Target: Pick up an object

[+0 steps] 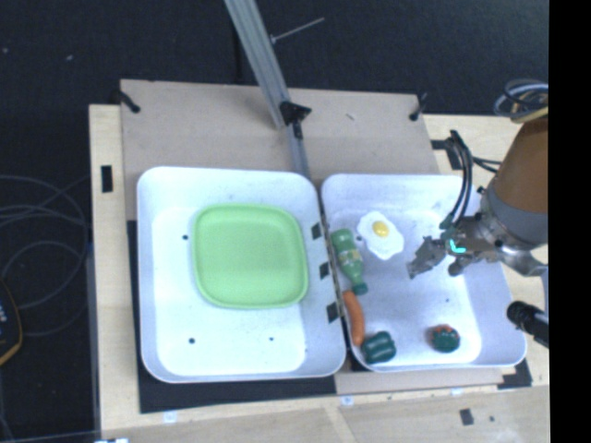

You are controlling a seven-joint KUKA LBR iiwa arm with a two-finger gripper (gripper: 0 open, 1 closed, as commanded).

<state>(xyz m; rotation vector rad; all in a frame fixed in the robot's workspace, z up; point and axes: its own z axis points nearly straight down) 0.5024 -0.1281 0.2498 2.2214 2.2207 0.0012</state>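
Observation:
In the right bin [416,197] lie a fried egg toy [379,234], a green bottle-shaped toy [348,257] along the left wall, an orange carrot [354,312], a dark green piece [378,346] at the front, and a red and green fruit [444,338] at the front right. My gripper [441,258] hangs over the right part of this bin, to the right of the egg. Its two dark fingers [425,258] stand apart with nothing between them.
The left bin [166,340] holds a light green square plate [249,255]. A grey metal pole [263,58] slants in from the top to the bins' back edge. Cables run along the arm at the right.

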